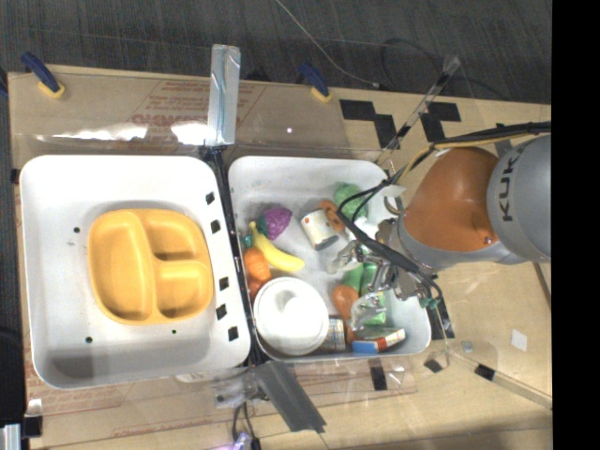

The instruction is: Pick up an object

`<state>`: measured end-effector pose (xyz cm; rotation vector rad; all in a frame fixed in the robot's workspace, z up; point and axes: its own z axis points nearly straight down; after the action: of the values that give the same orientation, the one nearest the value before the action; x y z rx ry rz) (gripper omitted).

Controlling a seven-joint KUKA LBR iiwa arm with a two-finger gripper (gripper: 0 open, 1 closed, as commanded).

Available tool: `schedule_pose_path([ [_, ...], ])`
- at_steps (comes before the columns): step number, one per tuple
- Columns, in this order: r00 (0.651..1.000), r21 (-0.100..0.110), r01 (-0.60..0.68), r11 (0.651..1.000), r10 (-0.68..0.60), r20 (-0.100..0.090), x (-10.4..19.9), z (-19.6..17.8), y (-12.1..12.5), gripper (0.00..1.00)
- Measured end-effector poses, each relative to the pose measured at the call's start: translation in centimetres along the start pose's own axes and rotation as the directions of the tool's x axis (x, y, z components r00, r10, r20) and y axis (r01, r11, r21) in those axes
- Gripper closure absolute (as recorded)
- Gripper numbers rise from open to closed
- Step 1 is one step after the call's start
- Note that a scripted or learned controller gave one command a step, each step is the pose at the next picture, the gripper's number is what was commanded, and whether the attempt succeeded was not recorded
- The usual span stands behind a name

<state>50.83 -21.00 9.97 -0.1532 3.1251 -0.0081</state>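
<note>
Yellow divided tray in left bin; right bin with white bowl, banana, purple toy, green packet; jaws of the gripper low over green packet, state cannot be told.

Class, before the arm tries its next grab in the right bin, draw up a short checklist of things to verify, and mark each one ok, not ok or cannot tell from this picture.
1. Hand is down over the right bin: ok.
2. Something sits between the fingers: cannot tell, wrist and cables hide them.
3. Objects within reach, such as the banana and white bowl: ok.
4. Items spaced apart for a clean grab: not ok, they crowd together.
5. Yellow tray lies flat in the left bin: ok.
</note>
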Motion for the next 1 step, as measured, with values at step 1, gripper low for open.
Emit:
schedule_pose_path([
  [1, 0.996, -0.002, 0.091, 0.996, -0.091, -0.003, -1.33, 0.06, -0.07, 0.00],
])
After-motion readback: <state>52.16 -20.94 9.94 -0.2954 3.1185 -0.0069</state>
